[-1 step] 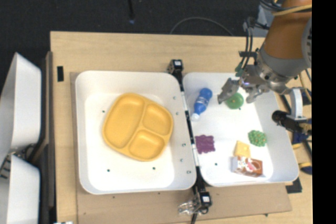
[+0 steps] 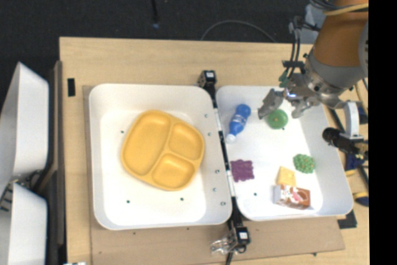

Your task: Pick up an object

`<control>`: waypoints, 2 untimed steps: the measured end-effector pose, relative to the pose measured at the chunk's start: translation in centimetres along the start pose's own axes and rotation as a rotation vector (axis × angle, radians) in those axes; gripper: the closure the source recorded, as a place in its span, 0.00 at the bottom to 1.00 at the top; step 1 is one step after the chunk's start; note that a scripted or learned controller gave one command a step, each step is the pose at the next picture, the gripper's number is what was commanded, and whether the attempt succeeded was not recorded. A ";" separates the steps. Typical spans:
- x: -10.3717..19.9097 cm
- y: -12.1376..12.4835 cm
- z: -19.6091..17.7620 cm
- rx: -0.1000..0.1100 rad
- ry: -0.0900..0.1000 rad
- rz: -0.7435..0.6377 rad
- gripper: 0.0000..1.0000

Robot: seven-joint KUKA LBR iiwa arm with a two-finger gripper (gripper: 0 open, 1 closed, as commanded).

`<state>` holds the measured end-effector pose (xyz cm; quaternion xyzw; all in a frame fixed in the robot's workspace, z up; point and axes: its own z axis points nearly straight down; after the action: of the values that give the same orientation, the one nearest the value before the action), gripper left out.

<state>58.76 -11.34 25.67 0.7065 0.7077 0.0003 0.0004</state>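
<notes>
Spread wide, the hand [image 2: 285, 107] hovers over the green ball [image 2: 276, 119] at the right bin's [image 2: 335, 205] far side, so descending and pinching come next.

The arm [image 2: 338, 40] is bulky and rounded, orange above a grey wrist. Its end effector [image 2: 284, 105] is grey metal with two fingers.

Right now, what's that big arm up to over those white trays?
The grey-and-orange arm's gripper is poised with open fingers over a small green round object in the right bin, apparently about to grab it; nothing is lifted. A blue bottle, a purple piece, a bumpy green piece and a small packet lie nearby. The left bin holds a yellow divided plate.
</notes>
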 end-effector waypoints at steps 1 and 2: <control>-0.9 -0.4 5.9 0.005 -0.002 0.004 0.00; -0.6 -1.3 11.0 0.004 -0.001 0.004 0.00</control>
<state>57.44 -11.94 14.66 0.7078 0.7064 -0.0016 -0.0006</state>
